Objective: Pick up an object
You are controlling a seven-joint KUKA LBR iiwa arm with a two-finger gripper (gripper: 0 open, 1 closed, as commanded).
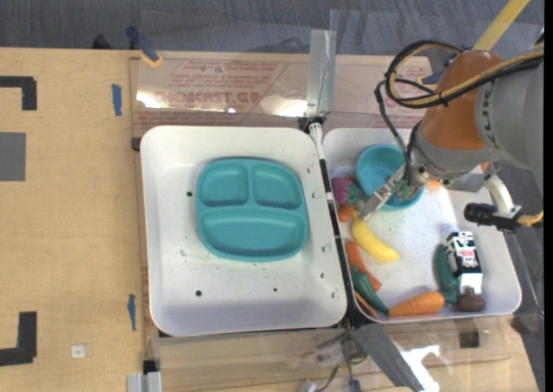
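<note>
We saw two white bins on a cardboard-brown bench; gripper state unclear, printed writing illegible.

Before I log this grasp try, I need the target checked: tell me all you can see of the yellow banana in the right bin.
The banana is a smooth, glossy yellow toy, plastic by its look, curved and whole. It lies flat on the right bin's white floor near the left wall, slanting from upper left to lower right. The gripper hangs just above its upper end; contact is unclear.
</note>
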